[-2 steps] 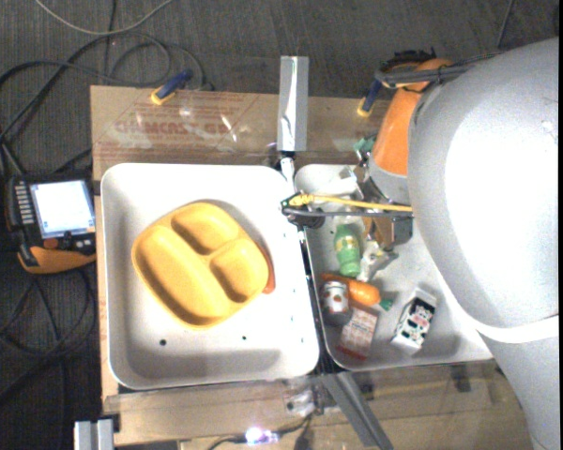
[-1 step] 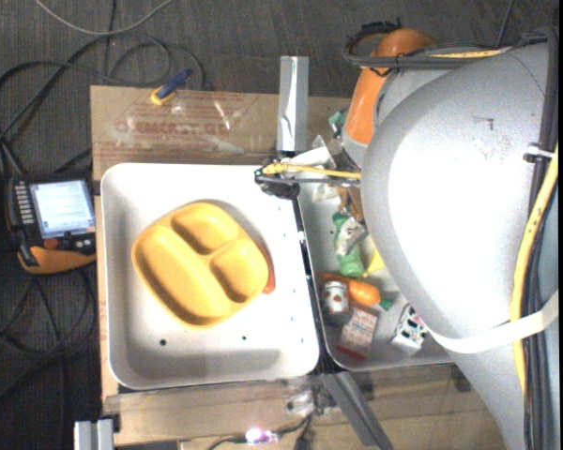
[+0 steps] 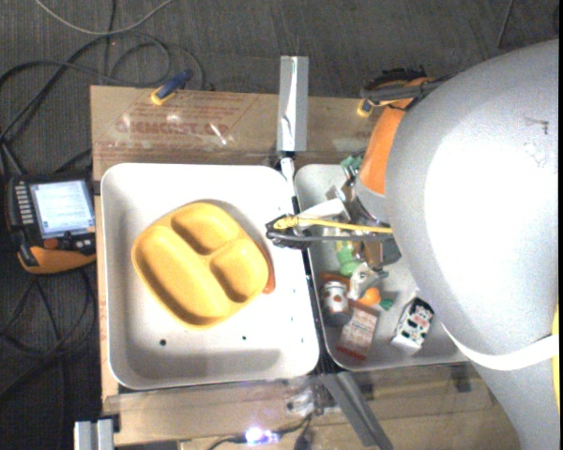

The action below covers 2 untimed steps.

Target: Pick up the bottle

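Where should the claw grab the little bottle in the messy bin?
Probably around its top, coming straight down from above. The bottle seems to stand upright with its round top facing up, and a box sits close beside it, so a sideways approach looks blocked.

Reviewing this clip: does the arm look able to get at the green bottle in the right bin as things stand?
Probably yes. The arm already hangs over the right bin, and the green bottle lies just below it among small clutter. The yellow divided tray sits apart in the left bin, out of the way.
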Tool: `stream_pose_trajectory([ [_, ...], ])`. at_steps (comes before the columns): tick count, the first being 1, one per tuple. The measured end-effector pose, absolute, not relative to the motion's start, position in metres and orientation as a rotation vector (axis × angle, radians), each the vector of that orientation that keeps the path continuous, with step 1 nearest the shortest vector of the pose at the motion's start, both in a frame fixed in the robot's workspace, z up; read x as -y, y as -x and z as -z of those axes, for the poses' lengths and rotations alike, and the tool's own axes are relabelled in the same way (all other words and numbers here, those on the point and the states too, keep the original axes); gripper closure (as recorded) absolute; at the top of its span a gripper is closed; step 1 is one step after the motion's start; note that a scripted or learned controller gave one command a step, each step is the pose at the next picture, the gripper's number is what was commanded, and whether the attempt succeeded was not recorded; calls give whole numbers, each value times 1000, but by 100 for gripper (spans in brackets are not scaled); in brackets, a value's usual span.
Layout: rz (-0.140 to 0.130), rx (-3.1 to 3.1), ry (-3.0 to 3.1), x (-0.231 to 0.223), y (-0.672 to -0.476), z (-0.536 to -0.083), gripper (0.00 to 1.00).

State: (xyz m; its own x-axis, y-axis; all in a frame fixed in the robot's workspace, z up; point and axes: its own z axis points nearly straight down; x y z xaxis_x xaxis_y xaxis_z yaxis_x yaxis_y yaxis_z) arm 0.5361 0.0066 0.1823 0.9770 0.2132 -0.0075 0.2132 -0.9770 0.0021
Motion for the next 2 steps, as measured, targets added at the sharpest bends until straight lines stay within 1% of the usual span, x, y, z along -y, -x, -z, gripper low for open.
stream_pose_trajectory([
  [1,10,-324,-3126,-22,-650,-182,0],
  [2,12,-312,-3122,63,-621,-182,0],
])
